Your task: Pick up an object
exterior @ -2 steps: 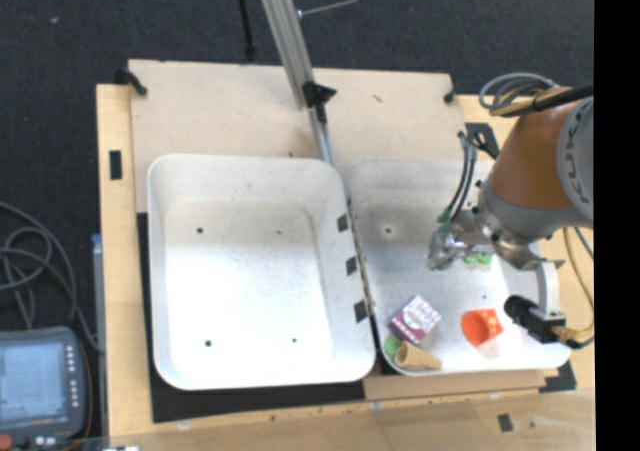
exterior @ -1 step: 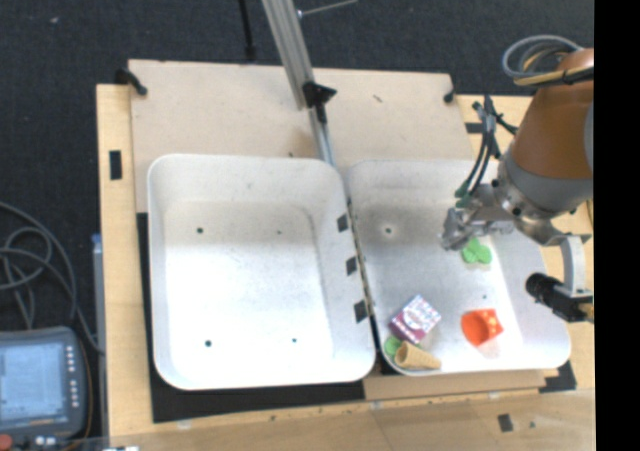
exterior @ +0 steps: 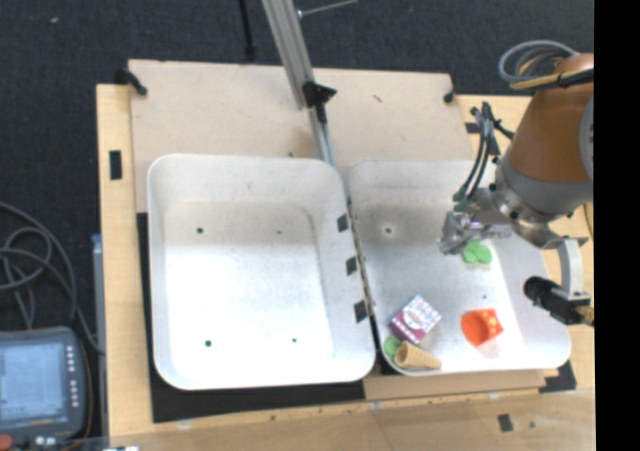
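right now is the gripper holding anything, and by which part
It cannot be told. The gripper sits low in the right bin, right beside the green object, but nothing shows clearly between its fingers.

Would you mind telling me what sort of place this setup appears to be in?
Probably a robotics lab. A wooden bench bears two white bins, an industrial arm reaches in with its pincer over small toys, and a control pendant lies on dark carpet.
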`<act>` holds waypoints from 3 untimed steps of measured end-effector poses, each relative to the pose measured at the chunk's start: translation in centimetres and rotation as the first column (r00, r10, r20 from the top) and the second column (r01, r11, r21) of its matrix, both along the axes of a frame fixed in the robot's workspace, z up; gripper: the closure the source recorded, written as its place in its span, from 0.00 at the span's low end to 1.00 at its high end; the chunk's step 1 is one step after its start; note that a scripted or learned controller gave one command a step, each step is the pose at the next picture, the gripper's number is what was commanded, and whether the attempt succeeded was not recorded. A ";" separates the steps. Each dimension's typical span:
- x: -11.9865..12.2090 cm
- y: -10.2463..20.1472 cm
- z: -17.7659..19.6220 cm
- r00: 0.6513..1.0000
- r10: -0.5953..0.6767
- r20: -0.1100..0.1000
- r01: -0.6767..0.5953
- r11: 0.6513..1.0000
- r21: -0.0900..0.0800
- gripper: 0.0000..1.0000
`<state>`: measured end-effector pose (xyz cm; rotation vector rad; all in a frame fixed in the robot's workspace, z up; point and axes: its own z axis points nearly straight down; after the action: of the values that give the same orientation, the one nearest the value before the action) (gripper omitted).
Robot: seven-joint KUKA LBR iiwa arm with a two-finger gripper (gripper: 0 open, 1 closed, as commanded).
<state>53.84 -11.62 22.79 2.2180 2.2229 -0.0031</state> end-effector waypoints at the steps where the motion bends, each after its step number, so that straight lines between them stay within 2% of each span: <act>1: 2.8 5.4 -0.4 1.000 0.005 0.003 -0.005 1.000 0.003 1.00; 2: 5.7 9.9 1.0 1.000 0.005 0.004 -0.005 1.000 0.004 1.00; 3: 8.7 14.2 0.2 1.000 0.003 0.003 -0.003 1.000 0.002 1.00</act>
<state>62.49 2.54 22.98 2.2142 2.2261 0.0026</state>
